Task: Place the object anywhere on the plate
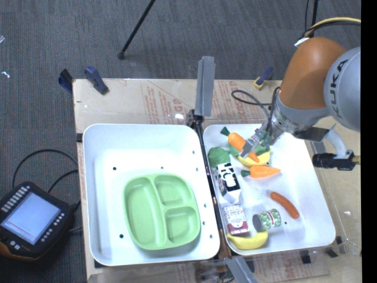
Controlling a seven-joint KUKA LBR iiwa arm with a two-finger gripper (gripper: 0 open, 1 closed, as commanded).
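I see a smooth, pale green plate (162,220) with three moulded compartments and rounded corners lying in the left bin (100,152), toward its near edge. The right bin (312,217) holds glossy toy foods: a carrot (241,142) with a green top near the far left corner, a second carrot (265,171) just beyond the middle, a curved yellow banana (254,240) at the near edge, a small green-labelled can (267,220), a reddish sausage (285,204), a red carton (235,219) and a black-and-white box (227,177) along the left wall, beside a dark green lump (218,156). My gripper (252,150) hangs low over the far-left carrot, its tips at the carrot's orange body, with a yellow piece (259,158) just under them. I cannot tell how far it is open, nor whether it has hold of anything.
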